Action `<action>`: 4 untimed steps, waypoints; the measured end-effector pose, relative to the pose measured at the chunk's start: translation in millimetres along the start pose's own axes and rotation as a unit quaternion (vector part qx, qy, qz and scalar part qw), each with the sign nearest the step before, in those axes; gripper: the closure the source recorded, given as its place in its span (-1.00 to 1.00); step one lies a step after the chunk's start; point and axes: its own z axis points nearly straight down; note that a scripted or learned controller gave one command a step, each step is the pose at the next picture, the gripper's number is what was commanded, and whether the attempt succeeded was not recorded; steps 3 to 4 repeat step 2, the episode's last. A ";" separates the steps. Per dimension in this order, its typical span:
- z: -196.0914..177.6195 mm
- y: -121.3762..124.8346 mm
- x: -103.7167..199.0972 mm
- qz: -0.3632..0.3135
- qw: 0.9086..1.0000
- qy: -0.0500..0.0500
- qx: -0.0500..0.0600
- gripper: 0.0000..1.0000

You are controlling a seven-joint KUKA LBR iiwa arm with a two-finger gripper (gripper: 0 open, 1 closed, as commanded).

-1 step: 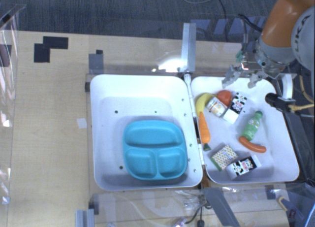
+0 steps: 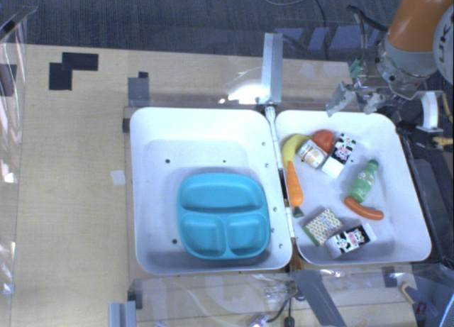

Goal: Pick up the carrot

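Gripper (image 2: 357, 100) hangs over the far rim of the right bin (image 2: 408, 176), its two fingers apart and nothing between them. Nearer and to the left lie a banana (image 2: 290, 146), a small can (image 2: 311, 154) and a red item (image 2: 324, 137). The carrot (image 2: 294, 185) lies well apart from the tool, along the left wall of this bin, its green end pointing near. A blue divided plate (image 2: 223, 214) sits in the left bin (image 2: 152, 176).

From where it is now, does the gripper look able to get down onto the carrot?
Probably yes, but tight. The carrot lies uncovered from above, hard against the right bin's left wall, with the banana at its top end. The gripper sits above the bin's far edge.
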 end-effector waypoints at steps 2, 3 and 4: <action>-160.1 -121.2 -81.2 0.076 0.997 -0.001 -0.001 -1.00; -160.1 -121.2 -81.2 0.076 0.997 -0.001 -0.001 -1.00; -160.1 -121.2 -81.2 0.076 0.997 -0.001 -0.001 -1.00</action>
